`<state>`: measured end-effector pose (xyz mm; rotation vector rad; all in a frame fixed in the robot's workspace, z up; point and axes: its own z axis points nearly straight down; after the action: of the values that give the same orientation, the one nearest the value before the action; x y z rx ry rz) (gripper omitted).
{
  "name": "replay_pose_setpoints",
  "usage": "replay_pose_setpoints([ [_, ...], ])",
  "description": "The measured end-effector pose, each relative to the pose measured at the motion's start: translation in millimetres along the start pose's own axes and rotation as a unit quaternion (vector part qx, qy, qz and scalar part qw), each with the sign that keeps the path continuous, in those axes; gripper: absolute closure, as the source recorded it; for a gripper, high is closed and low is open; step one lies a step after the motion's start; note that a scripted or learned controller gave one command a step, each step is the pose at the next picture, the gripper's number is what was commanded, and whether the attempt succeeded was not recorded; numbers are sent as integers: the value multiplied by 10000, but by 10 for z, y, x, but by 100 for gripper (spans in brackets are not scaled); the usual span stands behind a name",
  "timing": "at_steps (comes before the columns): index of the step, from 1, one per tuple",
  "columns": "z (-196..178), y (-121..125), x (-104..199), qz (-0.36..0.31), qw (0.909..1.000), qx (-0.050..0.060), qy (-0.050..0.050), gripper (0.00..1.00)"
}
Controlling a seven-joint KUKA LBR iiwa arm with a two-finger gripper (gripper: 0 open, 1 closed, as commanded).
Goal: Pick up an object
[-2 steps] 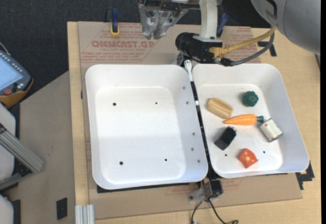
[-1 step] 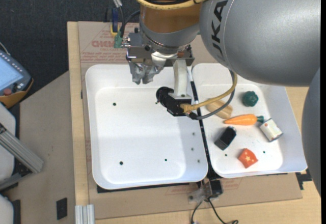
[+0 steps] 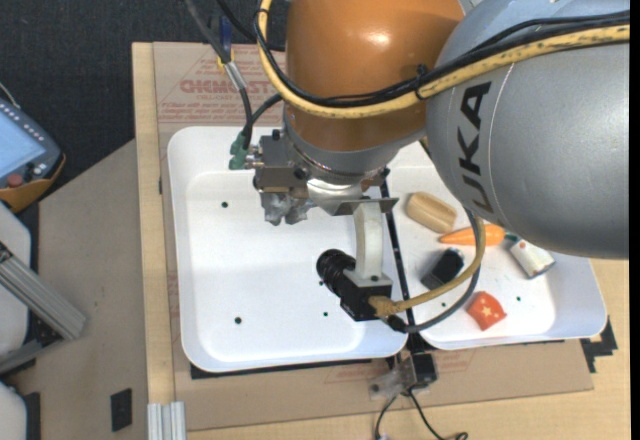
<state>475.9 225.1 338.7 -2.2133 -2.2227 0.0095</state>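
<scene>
Tool [image 3: 286,206] hangs low over the left bin [image 3: 215,268], toward that bin's 12 o'clock end, above plain white floor. Released or clenched: cannot tell, since the wrist of the arm [image 3: 560,128] sits over it. Nothing seen held.

Pickable things all lie in the right bin [image 3: 565,313], at 3 to 4 o'clock from the tool and well apart from it.

Count:
- one tan block [image 3: 429,211]
- one orange carrot-shaped piece [image 3: 468,237], just at the block's 5 o'clock
- one black piece [image 3: 438,271], near the wall between the bins
- one red piece [image 3: 486,310], toward the bin's 6 o'clock side
- one white piece with a green tip [image 3: 528,257], partly under the arm

Five things, two bins. More may be hidden beneath the arm.

Step in hand, as I judge it: reaching for a target, none yet under the tool. To do it well:
- Cross to the right bin and choose a thing standing alone; the red piece is best separated.
- Centre over it, descend straight, and close across its narrow side.
- Tan block and carrot piece lie close together, so going between them risks nudging both.
</scene>
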Motion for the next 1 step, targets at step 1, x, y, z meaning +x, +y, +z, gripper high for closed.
replay_pose_setpoints([
  [1,-1975,712,-70,28,9999,-146,40,100],
])
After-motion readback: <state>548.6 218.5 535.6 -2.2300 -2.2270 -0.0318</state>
